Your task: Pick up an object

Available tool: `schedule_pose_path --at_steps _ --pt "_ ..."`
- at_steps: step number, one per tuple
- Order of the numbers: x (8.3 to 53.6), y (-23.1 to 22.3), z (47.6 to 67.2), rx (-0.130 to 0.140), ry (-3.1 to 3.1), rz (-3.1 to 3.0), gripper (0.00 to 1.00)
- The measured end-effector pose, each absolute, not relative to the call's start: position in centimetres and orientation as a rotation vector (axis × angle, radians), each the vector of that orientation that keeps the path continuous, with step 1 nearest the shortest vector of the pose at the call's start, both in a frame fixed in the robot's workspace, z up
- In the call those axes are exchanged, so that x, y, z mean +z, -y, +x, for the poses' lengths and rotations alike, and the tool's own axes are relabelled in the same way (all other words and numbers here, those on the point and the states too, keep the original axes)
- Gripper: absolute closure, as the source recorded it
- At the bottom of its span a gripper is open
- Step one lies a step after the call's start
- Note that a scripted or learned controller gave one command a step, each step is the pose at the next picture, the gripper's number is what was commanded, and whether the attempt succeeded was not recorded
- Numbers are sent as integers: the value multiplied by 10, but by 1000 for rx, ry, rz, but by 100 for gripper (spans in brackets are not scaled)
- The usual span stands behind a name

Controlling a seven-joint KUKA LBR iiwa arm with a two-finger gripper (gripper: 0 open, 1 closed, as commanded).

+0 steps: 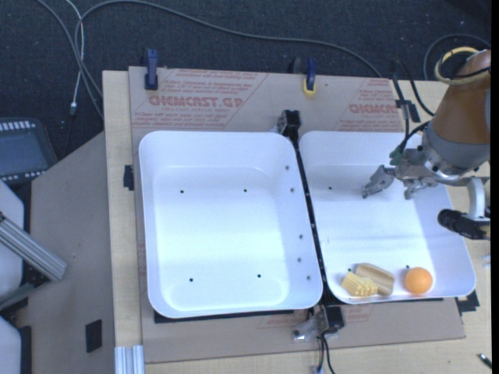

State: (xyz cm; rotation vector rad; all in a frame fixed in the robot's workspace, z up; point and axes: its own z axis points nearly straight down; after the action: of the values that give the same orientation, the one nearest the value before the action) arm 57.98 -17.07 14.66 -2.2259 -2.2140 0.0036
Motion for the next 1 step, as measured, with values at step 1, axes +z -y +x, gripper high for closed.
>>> schedule_pose_path --at_steps 1 --pt "159 168 582 -2 2223 -2223 100"
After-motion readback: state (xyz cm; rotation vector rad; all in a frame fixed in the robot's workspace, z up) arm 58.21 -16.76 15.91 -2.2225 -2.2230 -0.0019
